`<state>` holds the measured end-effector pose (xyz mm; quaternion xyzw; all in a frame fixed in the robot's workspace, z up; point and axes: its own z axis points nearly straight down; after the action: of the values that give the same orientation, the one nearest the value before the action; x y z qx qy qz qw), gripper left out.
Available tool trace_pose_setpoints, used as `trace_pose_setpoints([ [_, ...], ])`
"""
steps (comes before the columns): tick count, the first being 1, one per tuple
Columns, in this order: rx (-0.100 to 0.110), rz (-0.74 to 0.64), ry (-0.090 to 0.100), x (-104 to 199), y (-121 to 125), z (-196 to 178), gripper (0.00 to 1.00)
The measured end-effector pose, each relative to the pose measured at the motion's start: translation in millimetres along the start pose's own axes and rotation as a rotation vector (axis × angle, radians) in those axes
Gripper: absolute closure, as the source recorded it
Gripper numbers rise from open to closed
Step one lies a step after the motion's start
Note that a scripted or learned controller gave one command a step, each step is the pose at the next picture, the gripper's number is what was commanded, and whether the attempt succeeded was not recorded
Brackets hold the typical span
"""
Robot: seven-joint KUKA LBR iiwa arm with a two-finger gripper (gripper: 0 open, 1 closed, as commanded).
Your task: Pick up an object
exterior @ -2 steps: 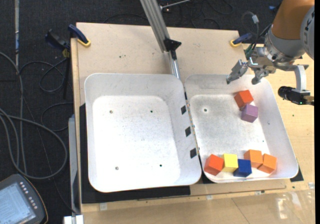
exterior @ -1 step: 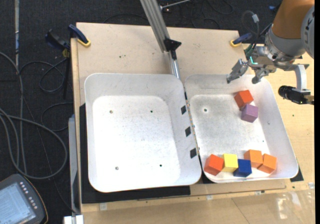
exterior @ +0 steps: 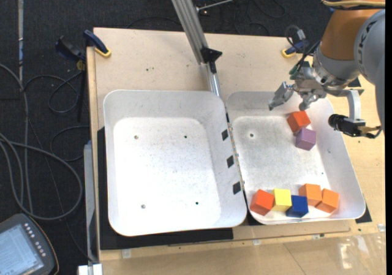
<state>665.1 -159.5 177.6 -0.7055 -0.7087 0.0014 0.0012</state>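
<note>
My gripper (exterior: pixel 289 101) hangs over the back of the right bin (exterior: pixel 343 163), its fingers spread apart and nothing between them. Just below and to its right lies an orange block (exterior: pixel 298 120), and a purple block (exterior: pixel 305 138) rests against that one's front side. Along the front wall of the same bin sits a row of blocks: an orange-red one (exterior: pixel 263 201), a yellow one (exterior: pixel 282 198), a blue one (exterior: pixel 299 206) and two orange ones (exterior: pixel 313 193) (exterior: pixel 329 199).
The left bin (exterior: pixel 122 145) stands beside the right one, with black clips along the shared wall. A slanted metal pole (exterior: pixel 187 13) rises from behind the bins. Blue and yellow clamps (exterior: pixel 97 43) grip the board's back corners.
</note>
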Motion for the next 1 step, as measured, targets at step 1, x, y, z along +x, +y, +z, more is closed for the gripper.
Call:
trace_pose_setpoints([
  [1,0.001,0.005,0.0,-5.3,-4.7,46.2,0.0],
])
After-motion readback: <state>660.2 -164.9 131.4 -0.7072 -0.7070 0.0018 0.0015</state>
